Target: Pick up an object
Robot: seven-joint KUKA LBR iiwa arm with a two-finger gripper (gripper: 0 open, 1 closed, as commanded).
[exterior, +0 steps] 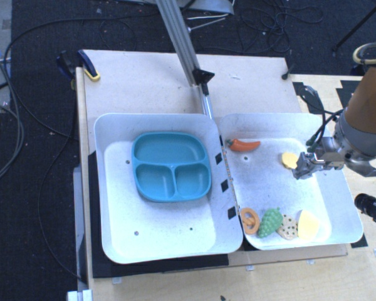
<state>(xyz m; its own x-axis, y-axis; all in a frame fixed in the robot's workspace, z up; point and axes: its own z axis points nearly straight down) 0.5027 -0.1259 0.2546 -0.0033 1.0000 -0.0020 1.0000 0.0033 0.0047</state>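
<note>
Arm [366, 115] cut off by right edge; only wrist and orange band in frame. Tool [301, 168] dark, small; finger state unreadable. Yellow piece [290, 160] just beside tool tip, partly covered by it; contact or not, cannot tell. Cookie-like piece [289, 228] in right bin [338, 196] too small to identify, perhaps cracker. Tabletop [175, 83] front edge cut off at bottom of frame.

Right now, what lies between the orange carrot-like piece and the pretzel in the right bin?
In the camera view, only bare white bin floor lies between the orange piece and the pretzel.
</note>
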